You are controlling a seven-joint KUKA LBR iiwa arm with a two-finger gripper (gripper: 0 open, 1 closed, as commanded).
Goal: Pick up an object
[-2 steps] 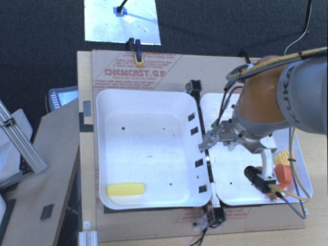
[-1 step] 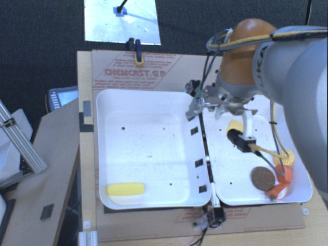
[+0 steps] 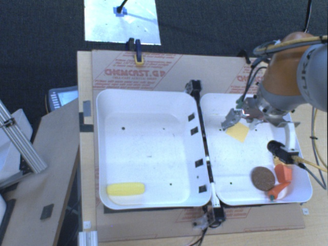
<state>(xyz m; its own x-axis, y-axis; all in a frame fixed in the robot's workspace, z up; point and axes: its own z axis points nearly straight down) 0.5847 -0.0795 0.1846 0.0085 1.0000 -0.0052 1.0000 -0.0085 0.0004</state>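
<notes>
Evidently the tool (image 3: 237, 118) hangs low in the right bin (image 3: 220, 152), upper middle-right of the frame, just beside a flat yellow piece (image 3: 238, 132), likely lining up a grasp; whether it is spread or pinched, I cannot tell.

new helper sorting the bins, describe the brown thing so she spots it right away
Start at the right white plastic bin and look to its near right corner. The flat round brown speckled disc lies there, just left of the orange carrot-shaped toy.
</notes>
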